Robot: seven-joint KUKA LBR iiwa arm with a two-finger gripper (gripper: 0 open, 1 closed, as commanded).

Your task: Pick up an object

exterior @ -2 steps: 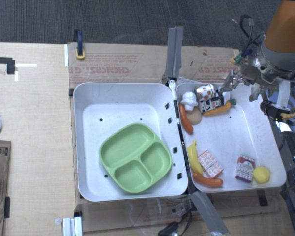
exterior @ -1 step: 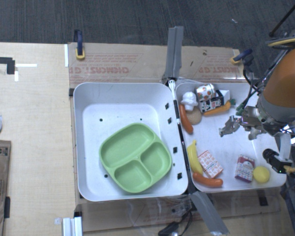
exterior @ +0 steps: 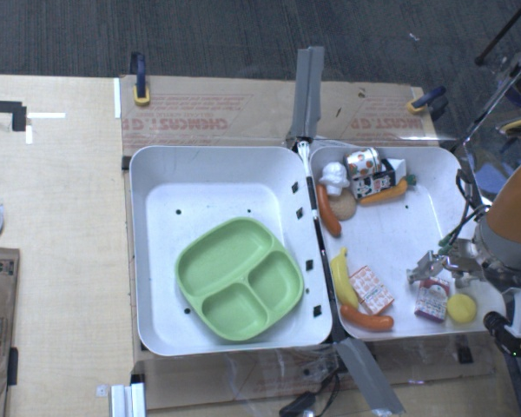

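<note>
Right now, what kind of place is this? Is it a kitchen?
Probably not a kitchen; more likely a robot lab. A robot arm reaches over two white bins on a cardboard-covered bench held by clamps. The food, like the banana and hot dogs, looks like toys for practice.

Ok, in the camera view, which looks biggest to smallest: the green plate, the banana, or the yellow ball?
1. The green divided plate looks by far the biggest.
2. The banana comes next, long and thin.
3. The yellow ball looks smallest.
All three sit at a similar depth in the bins, so nearness to the camera hardly changes the order.
</note>
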